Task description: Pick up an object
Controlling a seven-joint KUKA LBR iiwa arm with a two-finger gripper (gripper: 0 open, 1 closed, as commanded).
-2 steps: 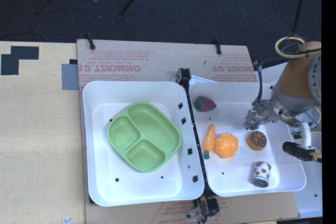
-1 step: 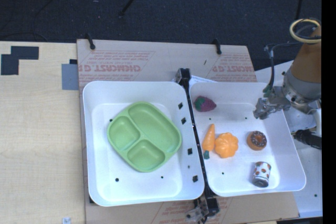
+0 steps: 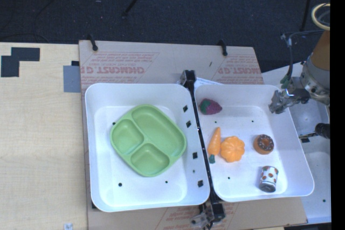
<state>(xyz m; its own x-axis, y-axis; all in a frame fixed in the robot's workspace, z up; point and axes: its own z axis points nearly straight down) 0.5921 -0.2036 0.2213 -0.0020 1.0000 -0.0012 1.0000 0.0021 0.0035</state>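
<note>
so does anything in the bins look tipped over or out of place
Only the small can in the right bin: it lies on its side near the front corner. The green plate sits askew in the left bin. Nothing spilled.

You have two white bins: the left bin (image 3: 102, 116) and the right bin (image 3: 291, 132). You can count one green divided plate (image 3: 148, 140), one purple toy (image 3: 211, 107), one carrot (image 3: 215, 142), one orange pumpkin (image 3: 232, 148), one donut (image 3: 264, 144) and one small can (image 3: 268, 178).

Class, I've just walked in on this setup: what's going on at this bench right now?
A robot arm reaches in from the right, its hand at the upper right edge of the right bin, holding nothing. That bin contains a purple toy, a carrot, an orange pumpkin-like toy, a donut and a small can. The left bin holds a green divided plate. Nothing has been picked up.
</note>
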